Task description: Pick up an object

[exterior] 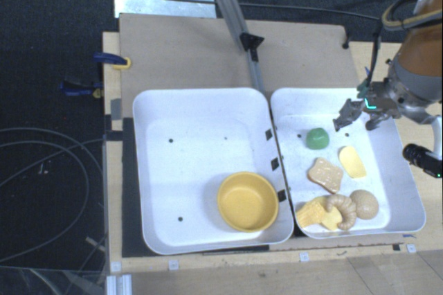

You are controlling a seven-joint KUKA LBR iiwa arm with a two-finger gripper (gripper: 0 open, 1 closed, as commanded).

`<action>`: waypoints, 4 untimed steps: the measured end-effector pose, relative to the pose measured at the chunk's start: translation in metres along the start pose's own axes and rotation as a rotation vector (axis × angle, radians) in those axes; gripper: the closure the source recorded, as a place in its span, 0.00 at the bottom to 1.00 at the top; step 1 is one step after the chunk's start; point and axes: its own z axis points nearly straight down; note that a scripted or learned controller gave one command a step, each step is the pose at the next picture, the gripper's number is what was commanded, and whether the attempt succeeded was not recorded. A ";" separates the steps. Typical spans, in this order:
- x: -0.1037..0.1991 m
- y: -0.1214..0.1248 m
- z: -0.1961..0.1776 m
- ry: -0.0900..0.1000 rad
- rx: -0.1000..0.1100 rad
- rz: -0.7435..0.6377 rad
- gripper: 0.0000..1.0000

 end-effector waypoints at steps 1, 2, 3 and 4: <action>0.000 0.000 0.000 0.000 -0.001 0.000 0.00; -0.008 0.005 0.047 -0.001 0.003 0.004 0.00; -0.011 0.006 0.089 0.000 0.004 0.004 0.00; -0.013 0.006 0.148 0.000 0.005 0.005 0.00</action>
